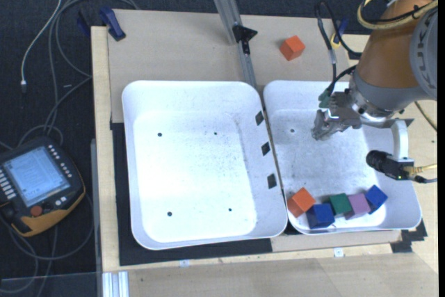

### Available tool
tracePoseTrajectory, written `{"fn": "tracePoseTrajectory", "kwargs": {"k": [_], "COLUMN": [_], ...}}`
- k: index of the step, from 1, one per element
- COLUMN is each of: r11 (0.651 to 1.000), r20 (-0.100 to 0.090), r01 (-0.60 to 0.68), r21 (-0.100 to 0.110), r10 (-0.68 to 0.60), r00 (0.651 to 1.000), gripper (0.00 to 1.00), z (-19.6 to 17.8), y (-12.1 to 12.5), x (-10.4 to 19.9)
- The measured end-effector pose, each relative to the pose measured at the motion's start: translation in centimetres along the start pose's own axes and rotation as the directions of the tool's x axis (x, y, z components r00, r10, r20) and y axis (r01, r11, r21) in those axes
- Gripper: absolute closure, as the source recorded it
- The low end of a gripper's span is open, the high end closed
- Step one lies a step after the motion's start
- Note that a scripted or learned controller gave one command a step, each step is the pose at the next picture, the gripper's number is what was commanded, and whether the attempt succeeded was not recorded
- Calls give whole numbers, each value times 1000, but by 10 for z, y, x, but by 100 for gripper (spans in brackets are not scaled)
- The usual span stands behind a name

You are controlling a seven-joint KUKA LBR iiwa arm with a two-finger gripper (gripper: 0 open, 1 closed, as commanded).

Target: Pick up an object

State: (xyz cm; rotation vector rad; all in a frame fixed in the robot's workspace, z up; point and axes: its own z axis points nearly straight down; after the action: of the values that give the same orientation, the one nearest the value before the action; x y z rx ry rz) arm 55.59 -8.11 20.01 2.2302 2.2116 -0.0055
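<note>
While grey two-finger gripper (325,127) is hovering over bare middle of right shallow white bin (278,97), small cube row (orange (302,200), blue (320,214), green (340,204), pink (359,204)) is sitting against near wall, well below it. Can't tell jaws' state, nothing visibly pinched.

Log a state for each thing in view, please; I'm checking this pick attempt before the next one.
Two-finger gripper: above the right white bin's floor, nothing seen between its fingers.
Orange cube, dark blue cube, green cube, pink cube, blue cube: resting along the right bin's near wall.
Second orange cube: on the bench, outside both bins.
Handheld pendant: screen lit.
</note>
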Motion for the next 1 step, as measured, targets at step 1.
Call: {"fn": "tracePoseTrajectory", "kwargs": {"k": [1], "r11": [1000], "r20": [3], "r01": [2], "r21": [-9], "r10": [-2], "r00": [1000], "gripper": [100], "z": [-36], "y": [23], "x": [-71]}}
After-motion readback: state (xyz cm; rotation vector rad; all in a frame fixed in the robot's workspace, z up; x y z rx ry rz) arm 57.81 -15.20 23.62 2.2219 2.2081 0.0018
